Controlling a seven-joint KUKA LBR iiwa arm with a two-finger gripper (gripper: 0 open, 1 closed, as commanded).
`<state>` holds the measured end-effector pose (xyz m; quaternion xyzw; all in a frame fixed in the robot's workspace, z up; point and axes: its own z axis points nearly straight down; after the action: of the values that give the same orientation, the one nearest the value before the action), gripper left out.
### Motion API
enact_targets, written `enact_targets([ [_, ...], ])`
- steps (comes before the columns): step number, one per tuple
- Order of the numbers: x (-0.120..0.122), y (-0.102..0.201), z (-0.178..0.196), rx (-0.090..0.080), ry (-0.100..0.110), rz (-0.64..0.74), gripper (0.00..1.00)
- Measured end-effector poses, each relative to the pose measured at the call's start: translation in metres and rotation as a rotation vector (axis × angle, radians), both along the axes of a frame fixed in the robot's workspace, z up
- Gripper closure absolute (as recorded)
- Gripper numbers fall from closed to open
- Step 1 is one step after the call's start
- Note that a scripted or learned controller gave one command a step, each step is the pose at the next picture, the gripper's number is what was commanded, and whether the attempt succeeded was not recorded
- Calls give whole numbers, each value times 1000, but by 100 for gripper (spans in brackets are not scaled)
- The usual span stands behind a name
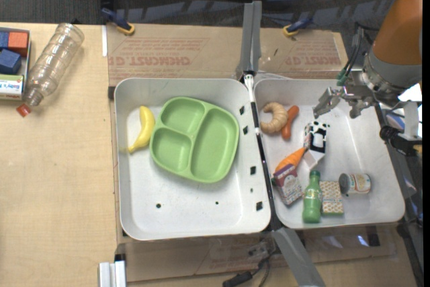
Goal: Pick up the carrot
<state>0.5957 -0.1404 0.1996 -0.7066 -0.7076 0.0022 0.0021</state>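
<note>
Carrot (291, 159) lies in the right bin (376, 212), near its left wall, tilted with its tip toward the near left and resting against a small box (289, 187). Just right of it stands a black-and-white toy (316, 136); a croissant (274, 116) and a small orange-red piece (289, 122) lie farther back. A green bottle (312, 197), a wafer packet (331, 198) and a can (355, 183) sit along the near side. End effector (339, 101) hangs over the far right of this bin, well apart from the carrot, fingers spread and grasping nothing. Left bin (134, 212) bears a green tray (195, 138) and a banana (142, 128). A clear bottle (52, 60) lies on the bench (54, 198) at far left.
</note>
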Motion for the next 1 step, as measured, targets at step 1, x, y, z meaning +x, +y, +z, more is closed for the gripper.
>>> enact_targets([
  [1, -2, 22, -93, 1, -3, 309, 0],
])
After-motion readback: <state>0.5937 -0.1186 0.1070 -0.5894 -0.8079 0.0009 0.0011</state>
